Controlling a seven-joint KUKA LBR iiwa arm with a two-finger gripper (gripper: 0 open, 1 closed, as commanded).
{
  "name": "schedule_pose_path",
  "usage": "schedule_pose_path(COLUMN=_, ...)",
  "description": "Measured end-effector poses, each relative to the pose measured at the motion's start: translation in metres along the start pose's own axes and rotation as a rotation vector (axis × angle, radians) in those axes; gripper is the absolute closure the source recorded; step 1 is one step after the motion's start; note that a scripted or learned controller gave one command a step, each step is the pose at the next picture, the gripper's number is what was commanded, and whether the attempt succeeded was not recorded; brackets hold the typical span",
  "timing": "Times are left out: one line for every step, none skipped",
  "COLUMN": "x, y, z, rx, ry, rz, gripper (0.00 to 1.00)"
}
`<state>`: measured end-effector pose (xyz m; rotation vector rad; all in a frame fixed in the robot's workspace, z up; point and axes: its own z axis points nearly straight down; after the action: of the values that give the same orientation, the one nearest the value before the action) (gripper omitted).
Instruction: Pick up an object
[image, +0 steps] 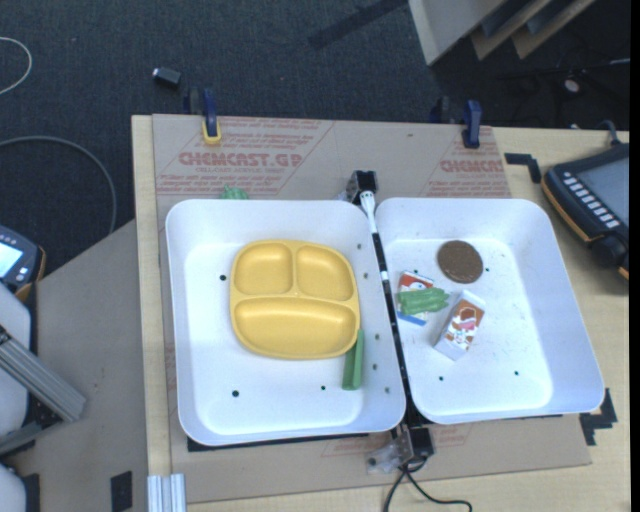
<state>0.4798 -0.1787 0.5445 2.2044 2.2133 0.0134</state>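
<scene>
Cookie in R bin, top-center

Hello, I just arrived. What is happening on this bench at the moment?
Nothing is being handled right now. The left bin holds a yellow divided plate with a green stick beside its lower right edge. The right bin holds a brown round disc, a small card with a green item and a small white packet. All objects lie untouched, so the pick has not started.

Both bins, the left bin and the right bin, are plain white. The left one carries a yellow divided plate and a green stick near its right edge. The right one carries a brown disc, a green-and-red packet and a small white-and-red box.
</scene>
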Motion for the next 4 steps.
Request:
schedule_pose_path(x=-0.001, y=0.000, z=-0.002, rx=0.013, ry=0.002, rz=0.003, gripper=1.00)
schedule_pose_path(x=-0.046, y=-0.005, z=0.144, rx=0.031, ry=0.010, rz=0.010, gripper=1.00)
schedule_pose_path(x=-0.043, y=0.026, z=0.227, rx=0.022, ry=0.008, rz=0.004, gripper=1.00)
schedule_pose_path(x=0.016, y=0.000, z=0.228, rx=0.021, ry=0.008, rz=0.003, gripper=1.00)
